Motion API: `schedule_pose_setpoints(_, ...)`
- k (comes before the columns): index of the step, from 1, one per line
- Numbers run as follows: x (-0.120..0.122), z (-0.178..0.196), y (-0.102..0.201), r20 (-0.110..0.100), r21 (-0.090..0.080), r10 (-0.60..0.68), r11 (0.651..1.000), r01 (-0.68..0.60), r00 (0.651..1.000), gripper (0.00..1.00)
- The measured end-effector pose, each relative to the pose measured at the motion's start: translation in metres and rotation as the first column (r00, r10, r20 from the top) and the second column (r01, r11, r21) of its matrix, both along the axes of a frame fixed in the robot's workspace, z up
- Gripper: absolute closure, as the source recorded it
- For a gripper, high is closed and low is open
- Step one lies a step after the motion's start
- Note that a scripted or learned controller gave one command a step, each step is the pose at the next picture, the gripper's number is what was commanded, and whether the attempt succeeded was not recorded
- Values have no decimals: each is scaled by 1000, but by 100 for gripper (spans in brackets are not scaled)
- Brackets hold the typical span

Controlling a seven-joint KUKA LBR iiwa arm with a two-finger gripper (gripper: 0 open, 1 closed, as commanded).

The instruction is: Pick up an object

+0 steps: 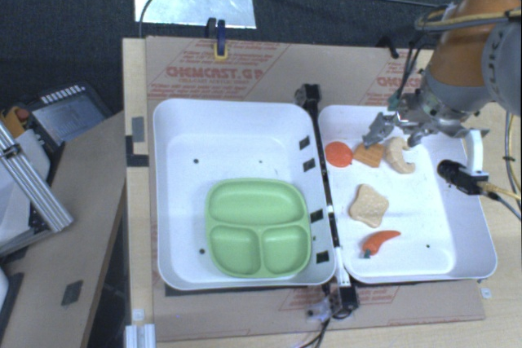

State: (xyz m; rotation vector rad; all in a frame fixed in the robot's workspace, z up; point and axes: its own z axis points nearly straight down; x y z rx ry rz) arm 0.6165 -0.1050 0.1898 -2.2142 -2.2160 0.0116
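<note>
My gripper (397, 133) hovers over the far part of the right bin (465, 257), open, with nothing between its fingers. Just below its fingertips lie an orange block (369, 156) and a beige curved piece (400, 157). A red-orange disc (338, 153) rests to the left of the block, by the bin's left wall. Nearer the front are a tan bread slice (369, 205) and a small orange carrot-like piece (381, 240).
The left bin (188, 134) holds a green divided plate (258, 226) in its front half. A dark divider (320, 175) runs between the two bins. The grey arm with its orange band (481, 20) comes in from the upper right.
</note>
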Motion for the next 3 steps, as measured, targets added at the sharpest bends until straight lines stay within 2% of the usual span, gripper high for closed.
schedule_pose_setpoints(1,3,8,0,13,-1,2,1000,-2,1000,0)
schedule_pose_setpoints(3,4,-105,7,10,-1,1,1000,-1,1000,0)
